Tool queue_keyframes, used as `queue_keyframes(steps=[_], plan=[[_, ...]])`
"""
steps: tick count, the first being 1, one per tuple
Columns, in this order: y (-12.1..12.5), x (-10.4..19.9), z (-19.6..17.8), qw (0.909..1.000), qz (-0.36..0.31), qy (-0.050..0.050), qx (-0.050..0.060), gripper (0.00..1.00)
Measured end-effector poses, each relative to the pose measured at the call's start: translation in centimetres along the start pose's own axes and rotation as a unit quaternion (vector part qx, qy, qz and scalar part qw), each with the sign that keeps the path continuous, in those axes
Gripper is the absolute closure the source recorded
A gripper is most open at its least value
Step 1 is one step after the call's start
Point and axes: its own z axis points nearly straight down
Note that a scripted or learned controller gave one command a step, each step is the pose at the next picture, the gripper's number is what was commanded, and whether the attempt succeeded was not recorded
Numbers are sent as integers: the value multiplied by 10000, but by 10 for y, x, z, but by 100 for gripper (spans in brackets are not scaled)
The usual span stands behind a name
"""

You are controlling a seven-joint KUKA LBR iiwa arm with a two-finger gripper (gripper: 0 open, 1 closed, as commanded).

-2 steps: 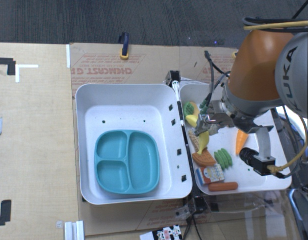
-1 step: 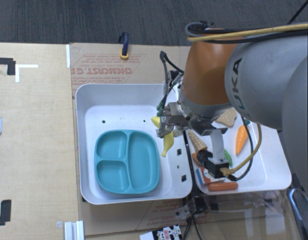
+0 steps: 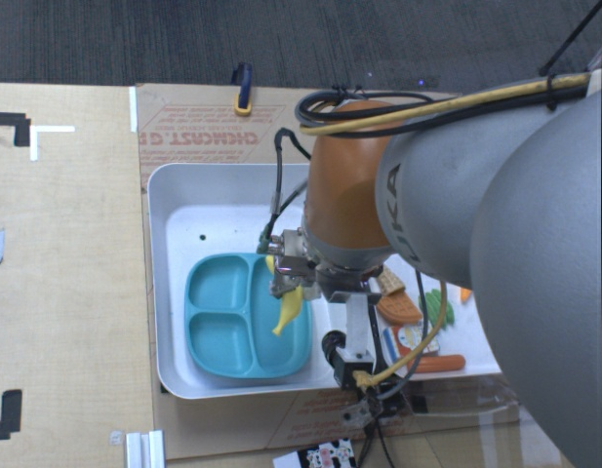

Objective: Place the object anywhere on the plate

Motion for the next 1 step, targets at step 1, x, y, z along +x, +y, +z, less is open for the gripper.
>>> queue_keyframes(steps=[1], plan=[[0,0,0,10000,3,0,-2,0]])
